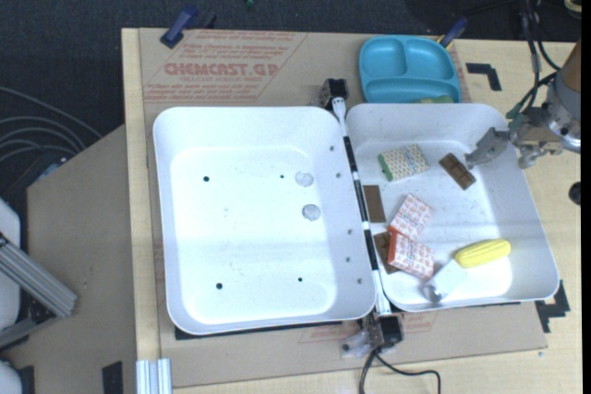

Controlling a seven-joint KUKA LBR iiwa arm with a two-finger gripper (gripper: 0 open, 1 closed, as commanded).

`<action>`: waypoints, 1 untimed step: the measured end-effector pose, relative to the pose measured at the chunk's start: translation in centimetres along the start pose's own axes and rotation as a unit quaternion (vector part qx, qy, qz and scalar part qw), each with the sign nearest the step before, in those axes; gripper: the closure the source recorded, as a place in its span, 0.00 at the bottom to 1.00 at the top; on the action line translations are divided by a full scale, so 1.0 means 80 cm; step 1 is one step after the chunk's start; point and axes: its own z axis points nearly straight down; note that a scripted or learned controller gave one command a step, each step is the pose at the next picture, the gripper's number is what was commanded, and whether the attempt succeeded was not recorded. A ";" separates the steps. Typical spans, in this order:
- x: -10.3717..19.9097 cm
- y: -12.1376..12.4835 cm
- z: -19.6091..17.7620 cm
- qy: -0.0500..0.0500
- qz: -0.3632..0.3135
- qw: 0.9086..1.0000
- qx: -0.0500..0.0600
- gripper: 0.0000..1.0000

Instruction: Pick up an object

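Note:
The right bin (526, 226) holds a small brown block (456, 171), a green-dotted card (404, 162), two red-and-white patterned packets (411, 217) (412, 256), a yellow corn cob (483, 253) and a white piece (445, 282). My gripper (506, 152) hangs over the bin's upper right part, just right of and above the brown block. It is open, with nothing between its fingers. One grey finger (485, 149) points down-left toward the block, apart from it.
The left bin (185, 226) holds two small round discs (305, 180) (311, 213). A brown strip (373, 203) lies by the divider. A blue divided plate (409, 67) sits behind the right bin. Cables hang at the far right.

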 end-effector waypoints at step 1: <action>-0.001 0.056 0.144 0.000 0.000 1.000 0.000 0.00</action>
